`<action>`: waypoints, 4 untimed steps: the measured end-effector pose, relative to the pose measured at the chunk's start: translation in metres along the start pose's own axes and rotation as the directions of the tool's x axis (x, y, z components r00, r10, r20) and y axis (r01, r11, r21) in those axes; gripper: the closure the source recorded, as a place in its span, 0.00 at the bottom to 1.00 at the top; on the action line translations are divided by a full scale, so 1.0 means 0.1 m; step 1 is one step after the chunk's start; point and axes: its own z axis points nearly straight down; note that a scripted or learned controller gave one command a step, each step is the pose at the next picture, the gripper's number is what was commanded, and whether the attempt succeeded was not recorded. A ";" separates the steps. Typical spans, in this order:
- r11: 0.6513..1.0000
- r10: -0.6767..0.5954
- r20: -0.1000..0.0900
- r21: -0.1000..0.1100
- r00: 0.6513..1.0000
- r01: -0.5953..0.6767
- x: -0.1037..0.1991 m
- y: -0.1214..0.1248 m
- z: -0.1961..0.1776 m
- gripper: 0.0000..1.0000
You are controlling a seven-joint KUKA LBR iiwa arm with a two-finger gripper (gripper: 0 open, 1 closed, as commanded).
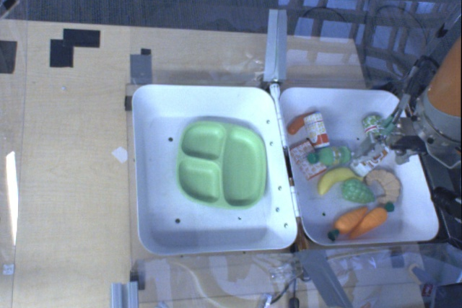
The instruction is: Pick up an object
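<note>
Grip state of gripper (pixel 380 148) cannot be told; take light, rigid, likely slippery banana (pixel 333 179) across its curved midsection.

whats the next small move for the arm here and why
Probably a short descent onto one item, then close. The pincer hangs low over the right bin, among the banana, green bottle and round brown piece. Whether it holds anything is unclear, and the objects are crowded, so a small centred drop seems safest.
</note>
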 end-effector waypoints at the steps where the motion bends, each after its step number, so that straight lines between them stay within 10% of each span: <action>1: 0.992 0.125 0.001 0.000 0.992 -0.125 -0.55 0.40 1.44 0.00; 2: 0.979 0.204 0.003 -0.013 0.979 -0.204 -0.59 0.82 1.75 0.00; 3: 0.957 0.291 0.002 -0.015 0.957 -0.291 0.09 0.91 1.75 0.00; 4: 0.905 0.426 0.000 0.000 0.905 -0.426 0.11 0.84 1.16 0.00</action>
